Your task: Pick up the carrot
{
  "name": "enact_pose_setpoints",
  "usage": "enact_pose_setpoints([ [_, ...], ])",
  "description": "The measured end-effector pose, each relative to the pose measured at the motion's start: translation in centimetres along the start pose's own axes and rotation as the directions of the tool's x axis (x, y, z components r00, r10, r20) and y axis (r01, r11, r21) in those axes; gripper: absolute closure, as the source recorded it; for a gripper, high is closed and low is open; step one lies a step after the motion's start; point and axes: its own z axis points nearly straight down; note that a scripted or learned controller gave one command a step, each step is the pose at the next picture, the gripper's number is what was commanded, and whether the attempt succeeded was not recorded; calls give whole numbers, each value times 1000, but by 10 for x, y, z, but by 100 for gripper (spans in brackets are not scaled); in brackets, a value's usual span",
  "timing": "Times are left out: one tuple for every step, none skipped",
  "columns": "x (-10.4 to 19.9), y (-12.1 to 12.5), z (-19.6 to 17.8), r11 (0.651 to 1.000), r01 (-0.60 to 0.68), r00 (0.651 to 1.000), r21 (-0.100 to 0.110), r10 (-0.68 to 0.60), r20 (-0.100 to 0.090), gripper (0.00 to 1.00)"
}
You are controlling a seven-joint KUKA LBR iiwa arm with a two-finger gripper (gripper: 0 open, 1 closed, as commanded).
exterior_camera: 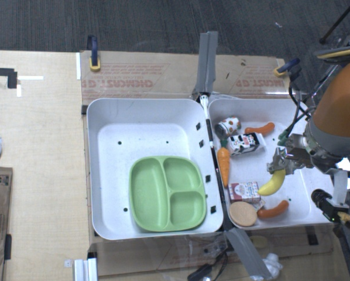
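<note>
Gripper (280, 164) hovering just above the banana (273, 184), well right of the carrot (223, 164) lying against the bin's left wall; grip state unclear.

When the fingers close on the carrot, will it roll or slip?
The carrot looks rigid and smooth, so it may slip. Its rounded, tapered body would probably roll sideways if nudged. It lies along the right bin's left wall, which may limit rolling but crowd one side of a grasp.
</note>
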Motion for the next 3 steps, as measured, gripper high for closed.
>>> enact_pose_setpoints([
  [11,-6,19,996,93,996,-4,-93,-2,100],
  [-5,-8,85,992,125,992,-2,-125,-2,100],
  [19,-11,19,1000,-3,1000,-5,3,-1,100],
])
